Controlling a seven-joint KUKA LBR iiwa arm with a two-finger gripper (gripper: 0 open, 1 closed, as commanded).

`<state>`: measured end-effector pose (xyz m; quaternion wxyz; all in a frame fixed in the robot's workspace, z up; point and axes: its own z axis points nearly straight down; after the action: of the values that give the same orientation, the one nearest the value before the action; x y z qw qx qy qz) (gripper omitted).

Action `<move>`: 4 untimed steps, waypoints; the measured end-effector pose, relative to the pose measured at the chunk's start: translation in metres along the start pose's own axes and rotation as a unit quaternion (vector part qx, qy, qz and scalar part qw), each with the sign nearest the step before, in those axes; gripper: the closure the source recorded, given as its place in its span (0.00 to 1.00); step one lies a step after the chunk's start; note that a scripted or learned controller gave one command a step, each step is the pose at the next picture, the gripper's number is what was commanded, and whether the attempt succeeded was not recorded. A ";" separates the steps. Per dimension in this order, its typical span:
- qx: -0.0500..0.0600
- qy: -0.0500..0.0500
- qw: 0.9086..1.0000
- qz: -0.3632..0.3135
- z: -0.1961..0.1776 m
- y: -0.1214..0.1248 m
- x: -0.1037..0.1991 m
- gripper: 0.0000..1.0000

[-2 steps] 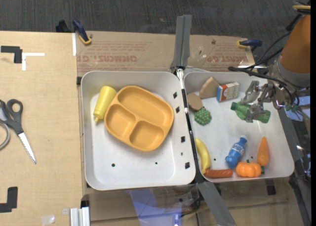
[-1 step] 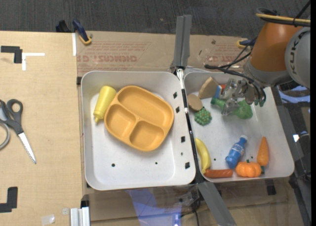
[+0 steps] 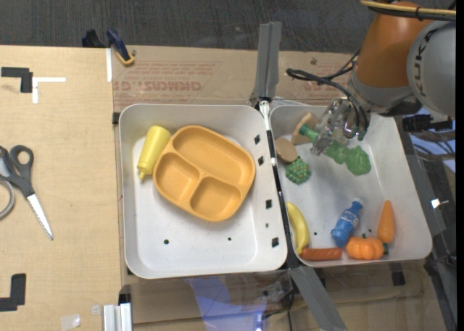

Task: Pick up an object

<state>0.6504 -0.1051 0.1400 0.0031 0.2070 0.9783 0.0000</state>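
My gripper (image 3: pixel 330 136) hangs low over the back of the right bin (image 3: pixel 413 250), directly above a green toy (image 3: pixel 354 159) that lies flat there. The gripper's metal end covers the green toy's left part. A knobbly green ball (image 3: pixel 297 171) lies just left of it, beside a tan round piece (image 3: pixel 286 151). Toward the front of the same bin are a banana (image 3: pixel 297 227), a red sausage (image 3: pixel 320 253), a blue bottle (image 3: pixel 346 222), a carrot (image 3: pixel 386 221) and a small orange pumpkin (image 3: pixel 365 248).
The left bin (image 3: pixel 196 257) holds an orange divided plate (image 3: pixel 203 172) and a yellow bottle (image 3: pixel 151 150). Scissors (image 3: pixel 25 185) lie on the bench at far left. A grey divider bar (image 3: pixel 267 61) stands between the bins at the back.
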 end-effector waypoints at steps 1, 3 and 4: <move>0.001 0.003 0.998 0.069 -0.010 -0.034 0.050 1.00; 0.001 0.002 0.989 0.148 -0.115 0.084 0.100 1.00; 0.002 0.001 0.966 0.257 -0.193 0.048 0.024 1.00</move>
<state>0.6469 -0.0515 0.3333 0.0018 0.4514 0.8923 -0.0005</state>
